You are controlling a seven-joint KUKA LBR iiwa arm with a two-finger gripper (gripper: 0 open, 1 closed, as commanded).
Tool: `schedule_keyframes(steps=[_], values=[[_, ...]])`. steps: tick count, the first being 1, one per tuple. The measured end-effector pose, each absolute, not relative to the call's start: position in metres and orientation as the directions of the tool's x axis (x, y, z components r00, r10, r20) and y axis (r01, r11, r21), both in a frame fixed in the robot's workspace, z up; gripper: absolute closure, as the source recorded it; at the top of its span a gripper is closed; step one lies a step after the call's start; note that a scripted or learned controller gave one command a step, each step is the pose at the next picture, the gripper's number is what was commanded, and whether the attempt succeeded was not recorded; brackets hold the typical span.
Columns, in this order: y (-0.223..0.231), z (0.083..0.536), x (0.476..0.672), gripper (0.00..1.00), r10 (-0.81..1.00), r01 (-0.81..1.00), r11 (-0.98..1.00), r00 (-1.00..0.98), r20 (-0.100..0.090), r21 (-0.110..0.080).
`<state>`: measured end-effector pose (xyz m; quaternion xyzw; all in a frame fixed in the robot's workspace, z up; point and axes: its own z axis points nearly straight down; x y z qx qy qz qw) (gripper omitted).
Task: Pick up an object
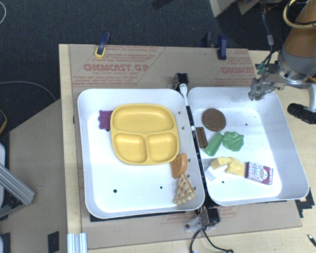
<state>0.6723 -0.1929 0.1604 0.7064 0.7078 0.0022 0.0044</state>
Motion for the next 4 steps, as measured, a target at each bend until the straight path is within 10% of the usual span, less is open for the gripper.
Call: schedule_keyframes(steps=[2,4], values=[[-0.192,0.227,0.669,1.00,1.000,1.000,0.001,-0.001,-0.002,0.006],[-0.101,0.213,0.611,1.00,1.000,1.000,0.004,-0.004,0.003,-0.003]])
